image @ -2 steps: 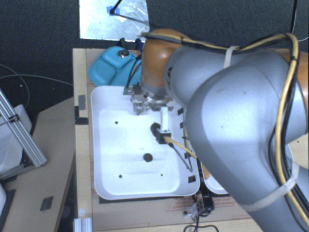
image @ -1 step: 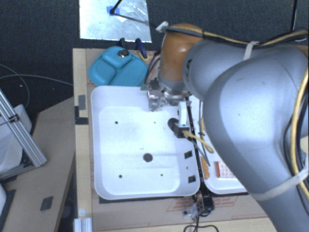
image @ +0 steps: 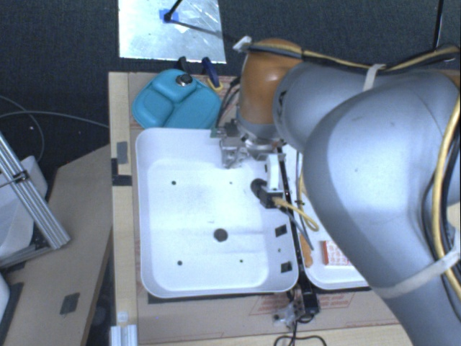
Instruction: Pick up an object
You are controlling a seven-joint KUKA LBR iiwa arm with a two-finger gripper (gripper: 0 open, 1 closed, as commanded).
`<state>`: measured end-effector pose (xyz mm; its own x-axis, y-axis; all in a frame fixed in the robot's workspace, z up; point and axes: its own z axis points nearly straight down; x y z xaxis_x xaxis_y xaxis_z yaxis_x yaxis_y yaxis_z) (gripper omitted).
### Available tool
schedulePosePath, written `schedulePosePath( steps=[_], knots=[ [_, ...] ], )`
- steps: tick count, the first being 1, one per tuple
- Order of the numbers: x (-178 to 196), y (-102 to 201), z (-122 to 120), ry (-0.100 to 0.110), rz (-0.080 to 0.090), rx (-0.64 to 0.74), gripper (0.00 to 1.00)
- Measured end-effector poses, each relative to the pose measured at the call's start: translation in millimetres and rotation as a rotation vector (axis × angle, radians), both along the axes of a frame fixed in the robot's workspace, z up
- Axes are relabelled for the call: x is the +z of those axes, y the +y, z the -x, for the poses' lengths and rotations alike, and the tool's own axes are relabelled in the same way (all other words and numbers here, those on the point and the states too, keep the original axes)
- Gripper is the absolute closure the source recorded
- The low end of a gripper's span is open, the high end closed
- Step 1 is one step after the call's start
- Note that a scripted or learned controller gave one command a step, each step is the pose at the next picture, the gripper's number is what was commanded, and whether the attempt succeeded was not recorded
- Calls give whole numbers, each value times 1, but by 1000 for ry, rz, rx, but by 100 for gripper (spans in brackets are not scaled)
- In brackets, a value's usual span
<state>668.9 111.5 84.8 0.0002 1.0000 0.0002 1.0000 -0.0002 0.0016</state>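
My gripper (image: 231,152) hangs over the far edge of the left bin (image: 155,193), near its right corner, under the orange wrist band. Nothing shows between it and the bin floor. On that floor I see one small dark round spot (image: 220,235) near the middle, and I cannot tell whether it is an object or a hole. The grey arm hides most of the right bin (image: 338,280). In the strip of it that shows lie a white item with red print (image: 336,253) and a thin orange-brown stick (image: 306,249).
A teal plastic container (image: 176,101) sits just behind the left bin, close to the gripper. Further back lies a shiny silver sheet (image: 169,16). A metal frame (image: 29,200) stands off the bench at the left.
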Motion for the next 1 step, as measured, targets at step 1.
schedulePosePath(
  steps=[1],
  knots=[
    [0,2,0,-1,0,3,100]
  ],
)
